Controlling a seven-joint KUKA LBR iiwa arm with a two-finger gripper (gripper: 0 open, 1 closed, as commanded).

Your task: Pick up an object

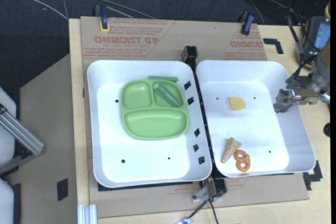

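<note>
Well, over in the right bin (294,134) three small things lie loose on the white floor. A round yellow piece (237,104), flat and pale like a slice of something, sits near the middle, well apart from the other two. Down towards the front edge a tan cone-shaped piece (229,149) (pointed end away from me, I think) lies just beside a brown pretzel (242,160) with its loops showing; the two look to be touching. The gripper (284,102) hangs at the right wall of that bin, nothing in it, and whether its fingers stand wide or narrow I cannot tell from here. The left bin (105,128) holds a green divided plate (154,120) with a darker green strip (168,94) lying in its upper right compartment. Red lettering on the board (131,39) behind the bins reads "CHEMCAST GP", printed upside down.
</note>
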